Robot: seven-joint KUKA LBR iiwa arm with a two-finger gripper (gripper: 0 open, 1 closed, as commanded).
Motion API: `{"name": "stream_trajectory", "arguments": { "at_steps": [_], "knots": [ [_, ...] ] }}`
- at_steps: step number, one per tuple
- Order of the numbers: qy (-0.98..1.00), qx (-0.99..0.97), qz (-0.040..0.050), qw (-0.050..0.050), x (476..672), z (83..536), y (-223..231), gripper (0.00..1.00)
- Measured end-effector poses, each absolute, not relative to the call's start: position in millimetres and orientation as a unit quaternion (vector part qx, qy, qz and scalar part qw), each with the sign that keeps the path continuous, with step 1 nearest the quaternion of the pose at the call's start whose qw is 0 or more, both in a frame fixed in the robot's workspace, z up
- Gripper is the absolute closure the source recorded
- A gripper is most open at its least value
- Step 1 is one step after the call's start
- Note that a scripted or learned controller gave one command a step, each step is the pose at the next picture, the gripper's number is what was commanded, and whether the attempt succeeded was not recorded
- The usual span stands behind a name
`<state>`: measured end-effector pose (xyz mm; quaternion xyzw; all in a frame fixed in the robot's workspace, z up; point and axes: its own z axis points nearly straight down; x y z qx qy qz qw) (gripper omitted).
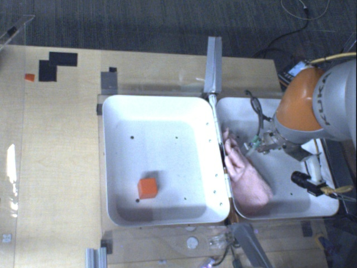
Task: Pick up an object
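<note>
Grey arm (334,94): reaches in from the right over the right bin, its orange band (298,108) above the wrist.
White left bin (114,149): holds one orange block in its near left part; the rest of its floor is bare.
White right bin (290,205): the arm works here, with the pink cloth along the wall it shares with the left bin.
Pink cloth (245,177): a soft, crumpled heap, the likeliest thing to be picked, just beside the gripper and a little nearer the camera.
Gripper (260,144): low in the right bin near the cloth's upper end. Whether it is apart or together cannot be told, and nothing is seen held.
Orange block (148,188): small and square, well apart from the gripper, in the other bin.
Risk, thin grasp: a pinch on a single loose fold would probably let the cloth slide free on the lift.
Risk, wall: the cloth hugs the shared rim, so a descent there could strike the bin's edge.
Risk, miss: closing beside the heap would come up with nothing.
Floor (139,15): dark carpet beyond the bench, with a thin cable (304,7) looped on it.
Bench (56,166): pale wood, flat, bearing black shapes (56,65) and a small orange marker (29,77) at its far left.
</note>
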<state>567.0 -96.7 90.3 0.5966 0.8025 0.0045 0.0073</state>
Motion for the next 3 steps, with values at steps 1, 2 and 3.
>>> {"name": "stream_trajectory", "arguments": {
  "at_steps": [1, 2, 3],
  "knots": [
    [0.710, 0.704, 0.0028, 0.003, 562.2, 186, -65, 0.00],
    [0.787, 0.617, 0.0044, 0.006, 567.6, 99, -98, 0.00],
    [0.781, 0.624, 0.0061, 0.008, 588.9, 94, -91, 0.00]
  ]
}}
